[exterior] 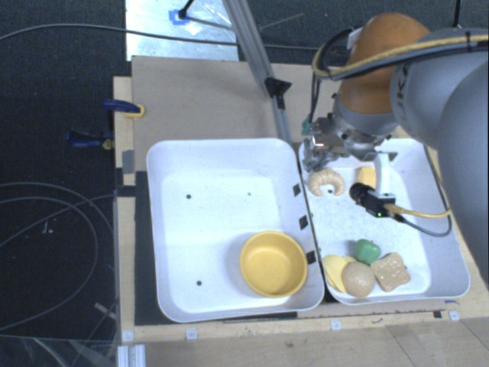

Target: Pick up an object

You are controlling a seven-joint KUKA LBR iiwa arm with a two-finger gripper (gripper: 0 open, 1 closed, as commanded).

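A tan croissant (326, 181) lies in the right bin (435, 235) near its back left corner. My gripper (315, 157) hangs just above and behind it, close to the wall between the two bins. The view does not let me tell whether it touches the croissant. A yellow piece (366, 176) sits just right of the croissant, partly hidden by the arm's white fitting. At the front of the right bin lie a green pepper (367, 250), a slice of toast (390, 271), a round bun (357, 279) and a yellow slice (334, 266).
A yellow bowl (273, 263) stands in the left bin (199, 205) at its front right. A grey pole (252, 37) slants over the bench behind the bins. A black fitting with a yellow cable (412, 215) hangs over the right bin.
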